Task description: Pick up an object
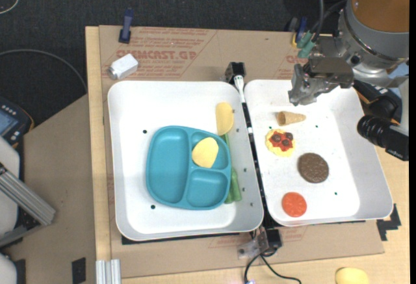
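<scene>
Basically nothing's grabbed yet: the gripper (300, 97) hovers at the cone's (290, 118) 12 o'clock in the right bin (364, 201), fingers' state I can't tell.

We see open floor along the right bin (364, 140) beside its far edge; cone (290, 118), pizza (281, 142), cookie (313, 167) and tomato slice (294, 204) crowd its middle.

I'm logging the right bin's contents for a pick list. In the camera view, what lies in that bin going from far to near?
Gripper → cone-shaped piece → small pizza with red toppings → brown round cookie → red-orange disc.
</scene>
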Robot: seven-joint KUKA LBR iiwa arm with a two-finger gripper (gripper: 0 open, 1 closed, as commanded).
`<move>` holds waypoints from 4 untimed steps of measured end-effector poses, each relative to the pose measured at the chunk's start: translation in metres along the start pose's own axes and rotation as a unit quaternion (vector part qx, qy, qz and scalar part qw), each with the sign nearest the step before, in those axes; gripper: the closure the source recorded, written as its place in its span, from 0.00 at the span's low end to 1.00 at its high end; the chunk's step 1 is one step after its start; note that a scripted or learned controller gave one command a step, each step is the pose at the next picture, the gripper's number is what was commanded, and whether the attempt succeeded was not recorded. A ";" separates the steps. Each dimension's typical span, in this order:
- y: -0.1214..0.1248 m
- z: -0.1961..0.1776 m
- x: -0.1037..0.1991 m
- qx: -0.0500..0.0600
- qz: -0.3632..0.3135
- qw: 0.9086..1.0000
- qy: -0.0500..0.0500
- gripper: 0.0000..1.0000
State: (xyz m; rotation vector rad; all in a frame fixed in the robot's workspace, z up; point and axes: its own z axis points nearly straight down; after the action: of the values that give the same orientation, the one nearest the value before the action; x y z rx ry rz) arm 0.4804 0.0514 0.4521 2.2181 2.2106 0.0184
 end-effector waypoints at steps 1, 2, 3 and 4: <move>-0.006 0.177 -0.029 0.017 0.001 1.000 -0.002 1.00; -0.003 0.109 0.053 0.004 -0.007 1.000 0.002 1.00; 0.068 0.278 -0.007 0.015 0.002 1.000 -0.003 1.00; 0.026 0.280 0.073 0.012 -0.006 1.000 0.001 1.00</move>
State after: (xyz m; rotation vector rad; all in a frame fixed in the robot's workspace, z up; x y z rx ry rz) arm 0.5109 0.1246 0.1729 2.2184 2.2357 -0.0047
